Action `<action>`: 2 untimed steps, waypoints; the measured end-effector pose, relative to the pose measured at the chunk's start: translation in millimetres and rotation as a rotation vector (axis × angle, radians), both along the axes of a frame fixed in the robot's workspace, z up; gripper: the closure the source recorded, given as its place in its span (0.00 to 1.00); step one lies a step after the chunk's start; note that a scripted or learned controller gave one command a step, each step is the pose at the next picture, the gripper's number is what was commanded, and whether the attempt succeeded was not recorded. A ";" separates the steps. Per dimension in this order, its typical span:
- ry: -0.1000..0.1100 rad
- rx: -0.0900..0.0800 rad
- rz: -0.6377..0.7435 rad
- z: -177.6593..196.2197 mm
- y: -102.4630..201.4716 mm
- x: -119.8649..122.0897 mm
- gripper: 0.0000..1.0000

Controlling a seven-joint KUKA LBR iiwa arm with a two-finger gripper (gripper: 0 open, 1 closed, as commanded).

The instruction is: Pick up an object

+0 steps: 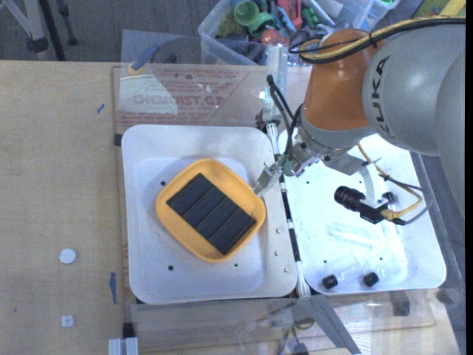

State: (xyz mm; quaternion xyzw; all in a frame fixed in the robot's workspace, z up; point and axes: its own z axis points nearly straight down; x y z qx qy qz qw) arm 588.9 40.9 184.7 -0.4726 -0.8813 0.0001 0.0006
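Note:
A yellow square dish with a black ridged insert lies tilted in the left bin. My gripper hangs low over the divider between the two bins, just right of the dish's upper right corner, with its tip close to the dish's rim. Nothing shows in its grasp. The orange-banded wrist hides most of the gripper's body from above. A clear plastic piece lies faintly visible in the right bin.
Two small black round things sit near the right bin's front edge. A clear tub of colourful toys stands behind the bins. A flat transparent sheet lies behind the left bin. Bare wooden bench lies left.

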 end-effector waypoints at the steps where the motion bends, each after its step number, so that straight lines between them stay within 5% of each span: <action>1: -0.004 0.000 0.001 10.5 0.4 1.2 1.00; 2: -0.004 -0.001 -0.206 96.4 3.5 -54.6 1.00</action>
